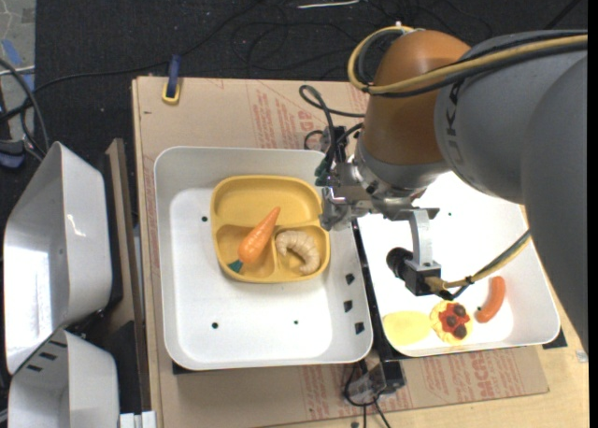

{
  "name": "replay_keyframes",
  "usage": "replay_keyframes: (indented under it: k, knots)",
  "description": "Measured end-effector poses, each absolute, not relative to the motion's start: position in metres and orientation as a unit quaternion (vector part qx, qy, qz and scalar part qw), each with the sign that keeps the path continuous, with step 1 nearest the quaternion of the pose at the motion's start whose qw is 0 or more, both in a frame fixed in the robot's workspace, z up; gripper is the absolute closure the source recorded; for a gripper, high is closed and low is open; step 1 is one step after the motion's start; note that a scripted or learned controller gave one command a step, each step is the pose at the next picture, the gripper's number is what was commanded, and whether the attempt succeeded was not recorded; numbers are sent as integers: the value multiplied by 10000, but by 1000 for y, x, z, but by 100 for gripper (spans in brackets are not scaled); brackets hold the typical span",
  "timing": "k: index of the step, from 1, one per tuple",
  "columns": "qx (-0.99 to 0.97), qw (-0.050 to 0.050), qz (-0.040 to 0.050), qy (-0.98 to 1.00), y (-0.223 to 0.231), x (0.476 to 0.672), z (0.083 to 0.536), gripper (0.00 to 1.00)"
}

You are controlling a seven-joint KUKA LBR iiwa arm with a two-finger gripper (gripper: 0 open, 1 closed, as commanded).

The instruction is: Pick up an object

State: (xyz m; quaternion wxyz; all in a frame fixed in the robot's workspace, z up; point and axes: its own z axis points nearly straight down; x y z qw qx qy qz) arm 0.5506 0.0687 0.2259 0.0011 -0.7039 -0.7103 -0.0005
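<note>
Reaching in from the right of the frame, the grey arm with its orange band (411, 90) covers the upper centre and upper right. The gripper (334, 204) sits at the centre of the frame, over the seam where the two shallow bins meet, just beside the right rim of the plate. Open or closed: cannot tell, as the wrist body hides it from this angle.

The left white bin (187, 323) holds a yellow divided plastic plate (262, 191) in its upper middle. In the plate's lower compartments:
- an orange toy carrot (259, 235), tilted with its tip toward the upper right and a small teal stub at its lower-left end;
- a pale beige curled piece (299, 250), shrimp-like, just right of the carrot. Contact between the two cannot be told.

The right white bin (523, 230) has three items along its lower edge, at the lower right of the frame:
- a pale yellow flat disc (404, 326);
- just right of it, a yellow piece topped with red and dark bits (451, 319);
- an orange-red toy sausage (491, 299), tilted, near that piece on its right.

All of these lie in the bins, apart from the gripper.

Both bins rest on a brown cardboard-covered bench (243, 108). A small yellow-and-blue clip (171, 85) lies at the bench's upper-left corner. Two more white tubs (56, 230) stand at the left edge of the frame, off the bench.
</note>
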Motion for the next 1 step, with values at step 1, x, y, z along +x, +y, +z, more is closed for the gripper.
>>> replay_keyframes:
  k: [1]
  knots:
    - [-7048, 16, 12, -7094, 96, 519, 223, 100]
